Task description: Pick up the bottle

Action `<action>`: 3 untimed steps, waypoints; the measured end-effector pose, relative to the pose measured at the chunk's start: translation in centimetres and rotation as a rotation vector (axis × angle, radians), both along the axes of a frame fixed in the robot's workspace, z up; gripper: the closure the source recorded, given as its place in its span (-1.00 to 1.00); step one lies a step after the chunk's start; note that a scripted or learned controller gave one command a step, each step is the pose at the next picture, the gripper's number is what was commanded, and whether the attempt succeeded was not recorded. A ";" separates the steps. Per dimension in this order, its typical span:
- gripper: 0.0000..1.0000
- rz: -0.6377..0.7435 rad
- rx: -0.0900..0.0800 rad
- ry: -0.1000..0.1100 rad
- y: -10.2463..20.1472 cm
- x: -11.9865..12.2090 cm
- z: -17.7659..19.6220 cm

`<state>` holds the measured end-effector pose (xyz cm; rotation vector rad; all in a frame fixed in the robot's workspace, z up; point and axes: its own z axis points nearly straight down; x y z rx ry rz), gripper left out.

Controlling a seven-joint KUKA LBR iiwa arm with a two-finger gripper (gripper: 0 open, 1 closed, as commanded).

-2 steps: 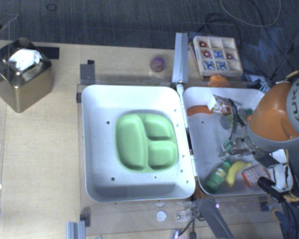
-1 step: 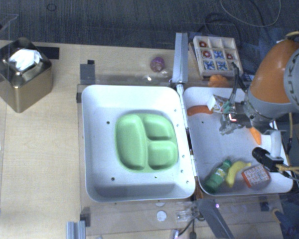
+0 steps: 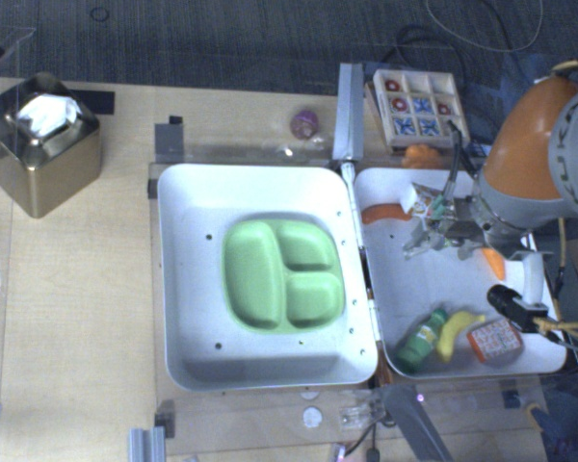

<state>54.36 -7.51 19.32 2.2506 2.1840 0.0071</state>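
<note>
Your claw hung over the right bin, fingers spread wide, gripping nothing. Green bottle lay near the bin's front edge, touching the banana.

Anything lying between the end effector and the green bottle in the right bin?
No. In the camera view, bare white bin floor separates the end effector from the green bottle.

The bottle is green with a darker cap end, lying on its side at a slant. It rests in the right bin's near part, touching a banana on its right.
</note>
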 end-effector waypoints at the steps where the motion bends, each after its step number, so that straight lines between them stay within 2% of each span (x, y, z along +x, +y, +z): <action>1: -1.00 -0.019 0.001 0.001 -3.9 -5.5 -9.8; 2: 1.00 -0.016 0.001 -0.005 -3.8 -5.2 -8.7; 3: 1.00 0.097 -0.001 -0.001 -0.3 2.9 4.3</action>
